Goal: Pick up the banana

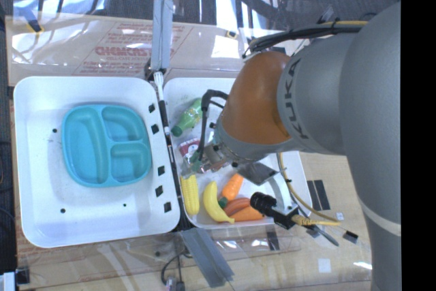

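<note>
The yellow banana (213, 203) lies in the right bin (178, 93), near its front edge, between an ear of corn (190, 194) and two orange carrots (234, 186). My gripper (203, 157) hangs low over the middle of that bin, a short way behind the banana and the corn. The bulky orange and grey wrist covers most of the bin behind it. Nothing shows in the gripper's grasp.
A green bottle-like item (185, 118) lies at the back left of the right bin, with a small red and white object (187, 146) near the gripper. The left bin (27, 146) holds a blue divided plate (107, 144). A black-marked divider (162, 146) separates the bins.
</note>
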